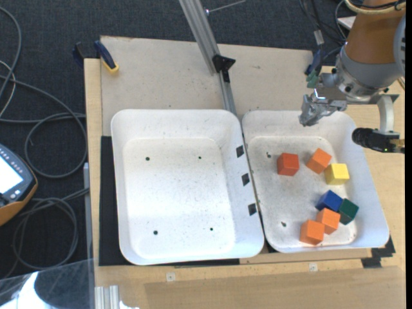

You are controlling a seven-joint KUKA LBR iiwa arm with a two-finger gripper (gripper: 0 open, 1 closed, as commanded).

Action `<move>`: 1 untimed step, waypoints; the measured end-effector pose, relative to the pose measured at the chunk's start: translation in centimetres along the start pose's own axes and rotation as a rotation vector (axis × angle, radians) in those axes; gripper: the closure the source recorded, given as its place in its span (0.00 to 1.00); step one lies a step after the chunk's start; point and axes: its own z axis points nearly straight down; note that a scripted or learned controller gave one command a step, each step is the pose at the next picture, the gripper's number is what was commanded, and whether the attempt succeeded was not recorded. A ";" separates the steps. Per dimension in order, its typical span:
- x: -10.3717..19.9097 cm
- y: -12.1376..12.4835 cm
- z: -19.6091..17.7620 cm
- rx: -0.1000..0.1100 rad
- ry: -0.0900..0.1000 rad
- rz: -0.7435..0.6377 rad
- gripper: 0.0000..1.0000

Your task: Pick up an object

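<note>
From the overhead cam I see two shallow white bins, glossy moulded plastic w/ rounded corners and fine dark speckling, on a pale scuffed wood bench (161,69). The left bin (132,237) fills centre frame; the right bin (273,237) sits lower right and holds all the blocks: small matte cubes w/ crisp edges. A red-orange block (288,164) lies alone mid-bin; an orange one (318,160) touches a yellow one (337,172) to its right; lower down a blue (330,200), a dark green (348,210) and two more orange blocks (320,225) cluster together. The gripper (311,117), dull grey metal, hangs at upper right over the bin's far rim, apart from the red-orange block, which lies below and slightly left of it. Can't tell its opening; nothing visible in it.
</note>
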 end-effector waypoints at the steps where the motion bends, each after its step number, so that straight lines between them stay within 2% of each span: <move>1: 5.3 -0.7 0.9 0.010 0.004 -0.004 1.00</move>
